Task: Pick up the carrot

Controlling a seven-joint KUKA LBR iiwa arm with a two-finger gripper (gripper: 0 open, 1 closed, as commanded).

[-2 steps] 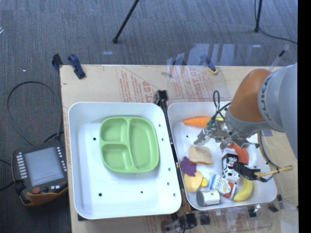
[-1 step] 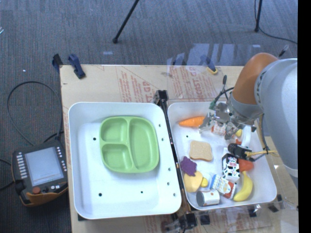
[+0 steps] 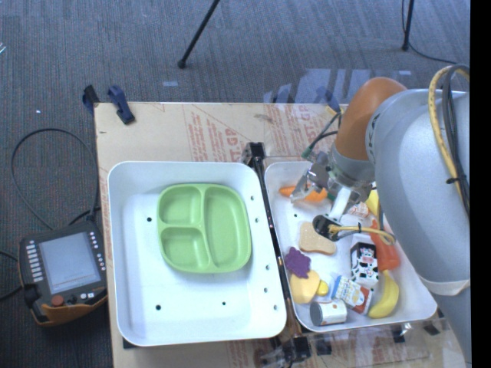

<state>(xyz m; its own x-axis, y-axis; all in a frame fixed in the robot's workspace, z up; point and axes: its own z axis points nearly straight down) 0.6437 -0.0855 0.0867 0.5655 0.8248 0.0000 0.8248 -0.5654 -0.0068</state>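
Note:
The carrot (image 3: 301,194) is a small orange piece lying at the far left of the right bin (image 3: 281,236), close to the wall between the two bins. My gripper (image 3: 314,184) comes down from the right and sits directly over the carrot's right end, covering part of it. Its tips are hidden against the carrot, so I cannot make out whether the carrot is held. The grey arm with its orange band (image 3: 360,121) covers the bin's far right side.
The right bin also holds a bread slice (image 3: 317,239), a purple piece (image 3: 297,263), a yellow piece (image 3: 305,287), a cow-print carton (image 3: 362,263), a banana (image 3: 386,297) and a can (image 3: 330,311). A green divided plate (image 3: 205,227) lies in the left bin (image 3: 126,282).

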